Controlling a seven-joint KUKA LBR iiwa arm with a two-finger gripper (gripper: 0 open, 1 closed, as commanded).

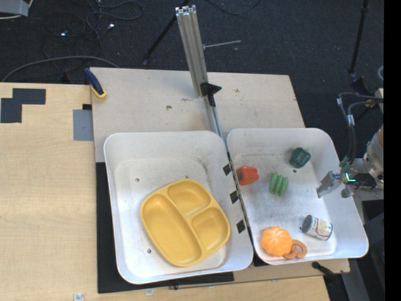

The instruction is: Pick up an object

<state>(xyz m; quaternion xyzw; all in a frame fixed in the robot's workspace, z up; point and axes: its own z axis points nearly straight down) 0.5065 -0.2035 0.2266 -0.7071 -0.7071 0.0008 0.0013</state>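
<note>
Nearest the front rim of the right bin (pixel 351 251) sits an orange toy pumpkin (pixel 276 241), round and ribbed, with a small tan ring (pixel 297 250) touching its right side. Just right of the pumpkin and slightly behind it lies a little grey can (pixel 317 227) on its side — smooth, hard, probably slick, so it may roll under a pinch. Farther back from the pumpkin are three toy vegetables: a ridged light-green piece (pixel 278 184), a red one (pixel 247 175) against the bin's left wall, and a darker green pepper (pixel 299 157) deepest in.

All look like light, stiff plastic, nothing fragile. My pick would be the ridged green piece, taken across its narrow sides, since it stands clear of its neighbours.

Well to the pumpkin's right and farther back, the claw (pixel 332 182) hangs at the bin's right rim, holding nothing I can see; whether it is spread or closed I cannot tell.

Left of the pumpkin, in the other bin (pixel 125 162), rests a glossy yellow divided plate (pixel 184 222) — broad, shallow, awkward to pinch.
</note>
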